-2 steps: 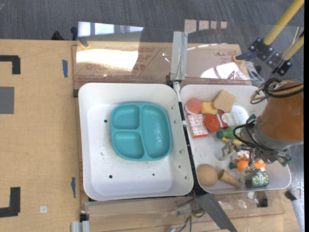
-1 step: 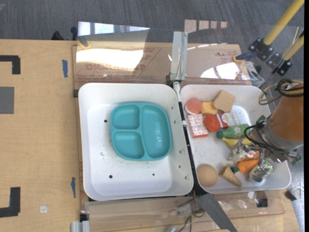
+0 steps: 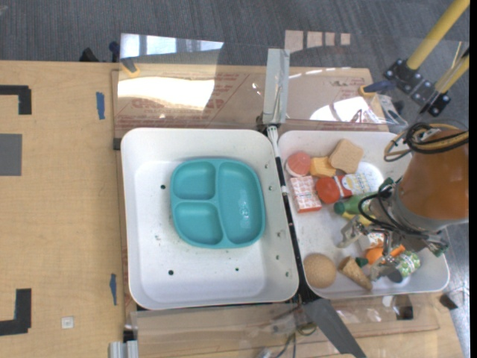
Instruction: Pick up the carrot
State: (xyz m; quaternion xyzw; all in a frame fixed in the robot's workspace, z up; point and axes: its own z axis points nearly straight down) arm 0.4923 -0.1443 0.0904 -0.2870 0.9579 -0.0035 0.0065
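Two shallow white bins sit side by side on the bench (image 3: 52, 200). The left bin (image 3: 141, 274) holds a teal divided plate (image 3: 218, 202) with three compartments, lying flat near its middle. The right bin (image 3: 328, 230) holds a scatter of toy food: a round pink slice (image 3: 299, 162) at the upper left, a tan square of bread (image 3: 346, 156) just beside it, a small yellow-orange block (image 3: 322, 167) between those two, a red tomato-like piece (image 3: 328, 190) below them, a red-and-white packet (image 3: 305, 194) to the left of that piece, a green item (image 3: 347, 206) beside the arm, a brown round ball (image 3: 320, 269) near the front wall, and a tan cone (image 3: 356, 272) just right of the ball. The arm (image 3: 436, 177), with its broad orange band, comes in from the right and hangs low over the right part of this bin. The gripper (image 3: 373, 245) is down among the items at the front right; whether it is clenched or released cannot be told, since cables and the wrist hide it. The carrot (image 3: 384, 253), a small orange piece with a green end, lies in the front right part of the right bin, directly under the gripper, near the cone
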